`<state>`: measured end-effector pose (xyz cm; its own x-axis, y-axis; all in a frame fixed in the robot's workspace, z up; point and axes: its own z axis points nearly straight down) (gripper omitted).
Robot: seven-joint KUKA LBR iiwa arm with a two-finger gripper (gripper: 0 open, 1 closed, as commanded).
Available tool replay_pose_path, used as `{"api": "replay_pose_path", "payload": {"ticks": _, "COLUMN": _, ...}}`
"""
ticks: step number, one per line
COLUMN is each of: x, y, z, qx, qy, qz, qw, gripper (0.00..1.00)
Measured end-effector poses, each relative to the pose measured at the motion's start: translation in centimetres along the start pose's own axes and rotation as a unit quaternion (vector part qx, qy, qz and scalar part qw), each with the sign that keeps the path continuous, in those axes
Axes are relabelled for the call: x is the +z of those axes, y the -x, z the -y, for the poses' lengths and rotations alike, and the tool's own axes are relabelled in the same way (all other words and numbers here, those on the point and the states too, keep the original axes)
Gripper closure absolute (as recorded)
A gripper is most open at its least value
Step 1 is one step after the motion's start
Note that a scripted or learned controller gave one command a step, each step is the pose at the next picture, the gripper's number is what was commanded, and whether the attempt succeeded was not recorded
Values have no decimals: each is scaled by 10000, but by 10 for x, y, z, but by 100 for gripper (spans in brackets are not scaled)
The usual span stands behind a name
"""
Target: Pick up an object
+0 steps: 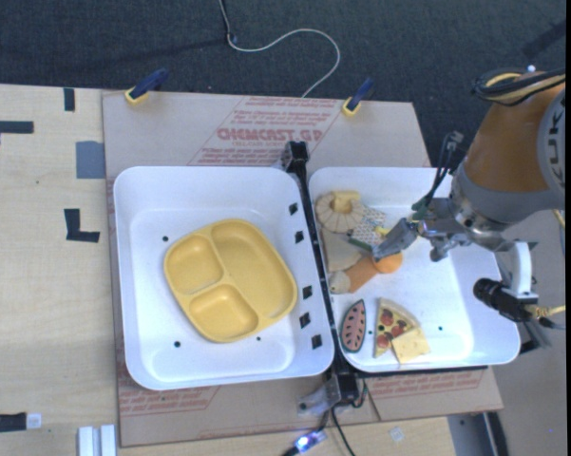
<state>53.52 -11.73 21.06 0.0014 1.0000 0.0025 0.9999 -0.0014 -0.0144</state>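
- Wooden surface (38, 255) bears cardboard (266, 131) under two white bins; dark carpet (95, 17) beyond.
- Grey arm (513, 150) reaches from right; gripper (391, 243) over right bin (456, 345), grip state unclear.

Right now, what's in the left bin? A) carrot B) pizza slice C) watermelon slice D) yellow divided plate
D: the yellow divided plate lies alone in the left bin, while the watermelon slice, pizza slice and carrot lie in the right bin.
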Motion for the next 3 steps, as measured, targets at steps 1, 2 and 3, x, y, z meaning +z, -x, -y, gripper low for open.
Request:
{"api": "replay_pose_path", "payload": {"ticks": 1, "x": -6, "y": 0, "z": -3, "qx": -14, "qy": 60, "qz": 9, "qw": 10000, "gripper": 0}}
{"api": "replay_pose_path", "payload": {"ticks": 2, "x": 55, "y": 7, "z": -3, "qx": -11, "qy": 34, "qz": 10, "qw": 10000, "gripper": 0}}
{"api": "replay_pose_path", "payload": {"ticks": 3, "x": 103, "y": 14, "z": -2, "qx": -11, "qy": 36, "qz": 8, "qw": 10000, "gripper": 0}}
